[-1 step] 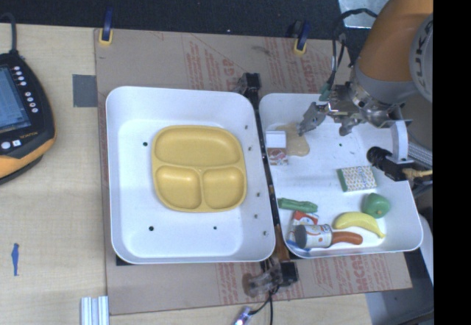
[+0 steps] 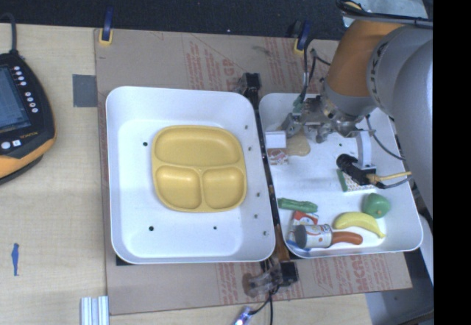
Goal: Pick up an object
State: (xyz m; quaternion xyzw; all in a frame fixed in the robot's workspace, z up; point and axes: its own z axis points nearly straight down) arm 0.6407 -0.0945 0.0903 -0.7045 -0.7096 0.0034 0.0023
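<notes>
Both bins are white: the left bin carries a pale yellow divided plate, and the right bin holds a yellow banana, a green apple, a green bean pod, an orange-red carrot and a tan round piece. The arm is grey with an orange band. The surface is pale wood, overlaid with brown cardboard printed with faded red lettering.

two white bins; the left one bears one yellow divided plate. right of the plate: one banana, one green apple, one green pepper.
</notes>
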